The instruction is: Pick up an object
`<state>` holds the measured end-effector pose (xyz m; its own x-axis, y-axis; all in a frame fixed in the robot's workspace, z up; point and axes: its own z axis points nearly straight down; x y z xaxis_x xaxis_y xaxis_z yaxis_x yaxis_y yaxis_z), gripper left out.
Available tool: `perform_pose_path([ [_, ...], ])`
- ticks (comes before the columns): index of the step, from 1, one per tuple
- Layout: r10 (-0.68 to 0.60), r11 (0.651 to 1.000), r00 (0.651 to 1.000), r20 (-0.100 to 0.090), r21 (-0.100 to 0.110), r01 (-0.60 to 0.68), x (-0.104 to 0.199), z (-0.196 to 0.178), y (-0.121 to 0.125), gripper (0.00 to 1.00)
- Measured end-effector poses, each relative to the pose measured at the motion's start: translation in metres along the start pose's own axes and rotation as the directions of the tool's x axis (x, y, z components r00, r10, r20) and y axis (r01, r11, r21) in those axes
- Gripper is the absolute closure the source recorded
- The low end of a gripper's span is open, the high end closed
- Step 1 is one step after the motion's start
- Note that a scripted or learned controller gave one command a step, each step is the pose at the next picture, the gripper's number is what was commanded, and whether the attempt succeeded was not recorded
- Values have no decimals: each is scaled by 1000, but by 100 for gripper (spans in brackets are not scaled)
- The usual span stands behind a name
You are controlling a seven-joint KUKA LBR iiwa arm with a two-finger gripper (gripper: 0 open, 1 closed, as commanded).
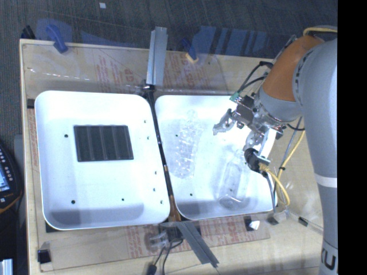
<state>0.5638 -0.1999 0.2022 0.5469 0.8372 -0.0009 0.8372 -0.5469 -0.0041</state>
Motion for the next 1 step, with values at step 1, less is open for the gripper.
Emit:
perform_pose_path([
  [1, -1, 1000, 1000, -1, -2, 1, -10, -68, -19, 0],
])
